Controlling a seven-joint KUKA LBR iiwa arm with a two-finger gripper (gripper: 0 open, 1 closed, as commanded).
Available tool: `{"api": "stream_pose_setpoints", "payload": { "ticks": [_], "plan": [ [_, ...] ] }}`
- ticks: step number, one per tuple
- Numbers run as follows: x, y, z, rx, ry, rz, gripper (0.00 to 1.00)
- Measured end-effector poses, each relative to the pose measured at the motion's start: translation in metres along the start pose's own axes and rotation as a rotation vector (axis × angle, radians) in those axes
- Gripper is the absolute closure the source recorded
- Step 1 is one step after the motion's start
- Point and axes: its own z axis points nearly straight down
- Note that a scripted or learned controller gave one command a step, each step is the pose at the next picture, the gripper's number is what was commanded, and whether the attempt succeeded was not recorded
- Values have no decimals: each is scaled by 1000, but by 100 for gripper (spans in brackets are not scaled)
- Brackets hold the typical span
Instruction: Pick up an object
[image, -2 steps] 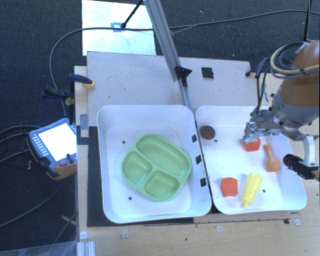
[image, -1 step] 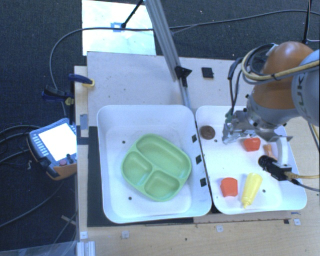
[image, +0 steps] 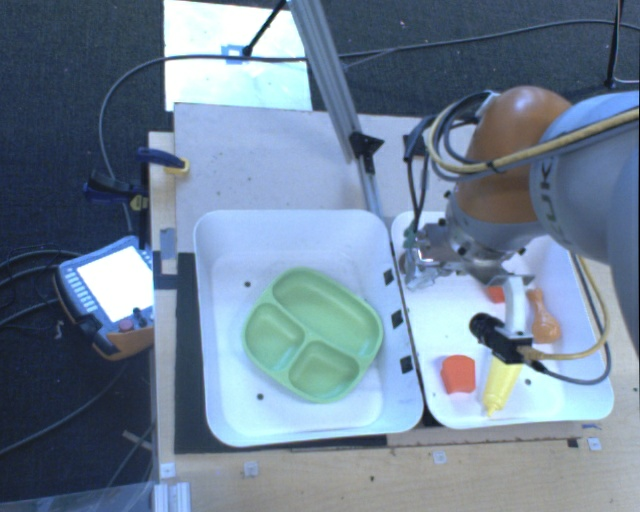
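Beside the gripper (image: 425, 262), whose grip I couldn't tell, the right bin (image: 590, 400) held perhaps 5 things, 1 red block (image: 459, 374) and 1 yellow bottle (image: 499, 385) clearest below it, others half hidden.

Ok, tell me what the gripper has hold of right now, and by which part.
It cannot be told. The gripper sits low over the right white bin's upper left corner, with the arm's wrist hiding anything it might hold.
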Motion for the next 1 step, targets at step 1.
{"api": "stream_pose_setpoints", "payload": {
  "ticks": [1],
  "plan": [
    [57, 15, -7, -3, 0, -1, 100]
  ]
}}
